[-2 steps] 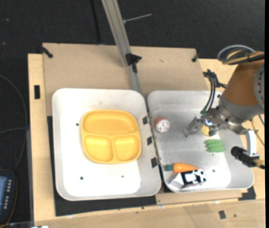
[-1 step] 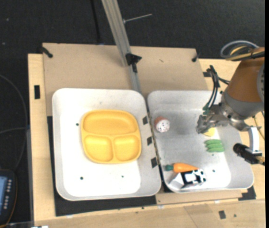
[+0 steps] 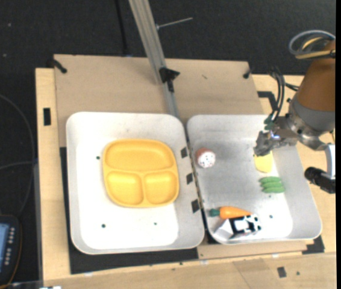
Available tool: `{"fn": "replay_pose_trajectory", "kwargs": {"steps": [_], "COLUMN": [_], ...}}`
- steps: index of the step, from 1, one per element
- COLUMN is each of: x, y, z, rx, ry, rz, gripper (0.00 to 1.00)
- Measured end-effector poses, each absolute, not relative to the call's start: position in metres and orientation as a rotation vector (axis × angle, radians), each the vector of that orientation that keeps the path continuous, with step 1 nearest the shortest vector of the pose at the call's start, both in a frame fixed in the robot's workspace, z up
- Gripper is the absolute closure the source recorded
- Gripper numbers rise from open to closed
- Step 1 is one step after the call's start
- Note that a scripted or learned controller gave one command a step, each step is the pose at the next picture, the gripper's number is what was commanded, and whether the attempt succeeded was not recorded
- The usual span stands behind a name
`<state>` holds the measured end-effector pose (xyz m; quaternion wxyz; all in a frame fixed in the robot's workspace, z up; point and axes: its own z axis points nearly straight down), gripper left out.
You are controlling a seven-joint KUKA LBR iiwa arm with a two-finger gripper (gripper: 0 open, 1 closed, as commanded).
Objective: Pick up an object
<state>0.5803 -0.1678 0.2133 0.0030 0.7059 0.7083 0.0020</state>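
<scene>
Camera view: we note two white bins side by side. The left bin [image 3: 86, 221] holds a yellow divided plate [image 3: 140, 172] with three compartments. In the right bin [image 3: 303, 221] we see a small white ball with red spots [image 3: 205, 158] near the left wall, a yellow piece [image 3: 264, 163], a green pod-like item [image 3: 272, 185] just below it, an orange carrot [image 3: 232, 212] and a black-and-white item [image 3: 241, 225] at the near edge. We can read no writing on any of them. The gripper [image 3: 267, 142] sits just above the yellow piece; whether it is open or closed we cannot tell
</scene>
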Motion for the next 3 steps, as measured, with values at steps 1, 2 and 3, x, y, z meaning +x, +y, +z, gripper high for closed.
{"fn": "replay_pose_trajectory", "kwargs": {"steps": [1,2,3], "x": [0.581,0.568,0.555], "y": [-0.169,-0.117,-0.064], "z": [0.225,0.218,0.214], "rx": [2.216,2.215,2.214], "ry": [2.224,2.228,2.228], "rz": [0.003,0.001,0.002], "gripper": [1.00,1.00,1.00]}}
